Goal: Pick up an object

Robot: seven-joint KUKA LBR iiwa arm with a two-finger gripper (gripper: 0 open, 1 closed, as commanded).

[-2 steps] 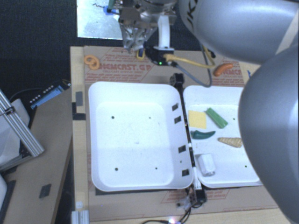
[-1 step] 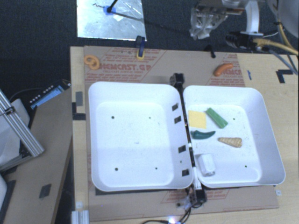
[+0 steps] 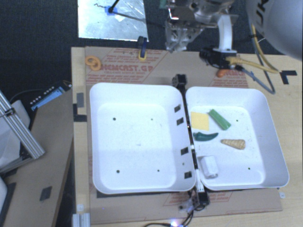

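1. Wooden desk carries two white bins side by side: the left bin and the right bin, which holds the pickable things.
2. In the right bin lie a yellow square, a green block, a dark green pepper, a tan cone and a white block.
3. My judgement: the green block or the cone suits a first grasp, since each lies apart from the bin wall; the white block sits close to the divider.
4. Come down straight and close across the narrow width.
5. The gripper hangs high beyond the bins' far edge, well apart from everything; whether its grasp is spread I cannot tell.
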